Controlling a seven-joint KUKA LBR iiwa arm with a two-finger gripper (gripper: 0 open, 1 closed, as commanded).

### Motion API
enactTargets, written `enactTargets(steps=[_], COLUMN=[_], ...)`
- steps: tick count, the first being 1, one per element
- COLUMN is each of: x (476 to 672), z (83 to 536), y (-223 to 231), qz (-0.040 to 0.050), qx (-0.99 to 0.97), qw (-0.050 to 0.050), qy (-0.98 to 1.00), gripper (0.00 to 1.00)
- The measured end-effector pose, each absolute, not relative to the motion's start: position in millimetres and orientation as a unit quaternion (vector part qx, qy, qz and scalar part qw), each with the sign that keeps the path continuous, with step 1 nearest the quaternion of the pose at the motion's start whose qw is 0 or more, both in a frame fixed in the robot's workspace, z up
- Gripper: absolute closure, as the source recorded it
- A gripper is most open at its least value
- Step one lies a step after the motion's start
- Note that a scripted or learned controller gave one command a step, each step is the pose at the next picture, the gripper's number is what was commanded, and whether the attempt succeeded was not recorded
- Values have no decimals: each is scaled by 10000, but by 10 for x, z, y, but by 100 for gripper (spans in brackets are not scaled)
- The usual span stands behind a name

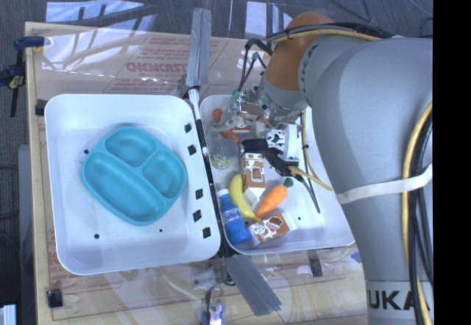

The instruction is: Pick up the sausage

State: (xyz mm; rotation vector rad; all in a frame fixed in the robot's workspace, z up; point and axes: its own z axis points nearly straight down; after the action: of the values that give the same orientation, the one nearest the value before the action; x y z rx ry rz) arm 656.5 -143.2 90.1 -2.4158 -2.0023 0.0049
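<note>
Sausage: not surely picked out; a small reddish-orange bit (218,115) is seen at the far left corner of the right bin (333,231), beside the tool, and cannot be told for certain

Tool (246,116) is lowered into the far end of the right bin, among clutter; whether it is apart or together cannot be told, and nothing is seen clamped in it

Nearer than the tool, within the right bin: a clear cup (224,154), a small printed carton (254,168), a yellow banana (239,196) lying beside a carrot (271,198), a blue bottle (233,220) along the bin's left wall, a second printed carton (271,228) at the near end

Left of the right bin, touching it along a black-clipped seam: the left bin (66,243), bearing a blue divided plate (133,174)

Both bins are carried on the counter (103,59); the grey arm (368,118) with orange band is seen over the right bin's right side
</note>
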Motion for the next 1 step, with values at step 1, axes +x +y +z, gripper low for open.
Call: enactTargets(steps=[1], x=[6571], z=[1902], y=[-764], qz=[20], qx=[-7170], qw=[20], qy=[-6971], gripper=[0])
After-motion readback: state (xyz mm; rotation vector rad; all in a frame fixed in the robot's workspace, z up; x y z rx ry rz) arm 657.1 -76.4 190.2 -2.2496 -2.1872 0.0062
